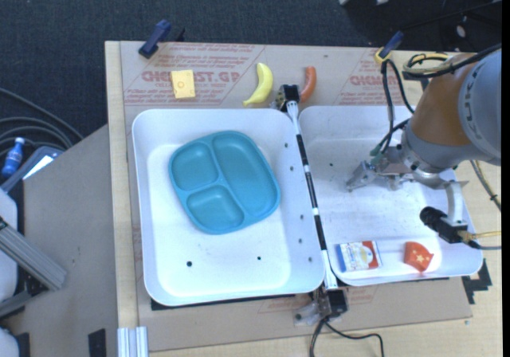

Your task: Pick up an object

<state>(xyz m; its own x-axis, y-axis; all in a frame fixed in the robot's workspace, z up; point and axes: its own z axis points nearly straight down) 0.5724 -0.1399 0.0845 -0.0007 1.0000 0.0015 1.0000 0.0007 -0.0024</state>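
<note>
In the right bin (335, 136) lie two objects near its front edge: a small white box with red and blue print (358, 256) and a red wedge-shaped piece (418, 256). My gripper (356, 180) hangs low over the middle of this bin, pointing left, well behind both objects and touching neither. Nothing shows in it. The grey arm with its orange band (446, 120) reaches in from the right. A blue divided plate (224, 181) lies in the left bin (159, 252).
On the bench behind the bins lie a yellow banana (259, 84), an orange-red piece (308, 83) and a yellow square tag (182, 84). A blue clamp (155, 38) sits at the bench's back left corner. Cables run along the arm at the right.
</note>
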